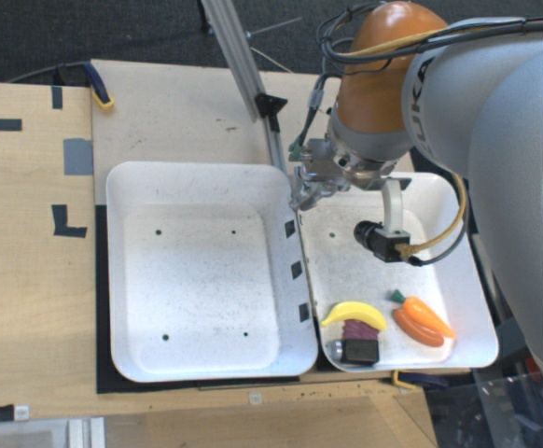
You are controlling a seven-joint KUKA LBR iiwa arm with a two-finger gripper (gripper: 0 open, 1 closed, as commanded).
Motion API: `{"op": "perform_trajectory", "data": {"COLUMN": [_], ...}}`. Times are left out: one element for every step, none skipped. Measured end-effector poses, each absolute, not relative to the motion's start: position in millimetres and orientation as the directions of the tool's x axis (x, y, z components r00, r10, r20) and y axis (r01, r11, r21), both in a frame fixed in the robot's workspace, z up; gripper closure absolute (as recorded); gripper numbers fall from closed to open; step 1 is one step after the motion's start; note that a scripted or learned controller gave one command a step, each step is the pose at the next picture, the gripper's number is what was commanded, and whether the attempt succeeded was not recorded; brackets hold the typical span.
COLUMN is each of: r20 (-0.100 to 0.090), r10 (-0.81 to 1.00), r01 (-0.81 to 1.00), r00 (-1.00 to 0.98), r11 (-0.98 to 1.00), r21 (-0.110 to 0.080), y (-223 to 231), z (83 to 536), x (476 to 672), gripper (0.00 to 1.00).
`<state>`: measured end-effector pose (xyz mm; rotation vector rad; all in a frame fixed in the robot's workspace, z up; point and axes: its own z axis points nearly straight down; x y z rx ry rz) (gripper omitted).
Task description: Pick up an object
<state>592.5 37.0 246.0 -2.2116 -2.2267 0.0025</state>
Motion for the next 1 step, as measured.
{"op": "perform_trajectory", "data": {"r20": [0.0], "r10": [1.0], "r01": [1.0], "r00": [-0.005], "r11": [0.005], "r21": [-0.003], "y": [81.9], "z": [223.9], "x": [606.0], "gripper": [1.0]}}
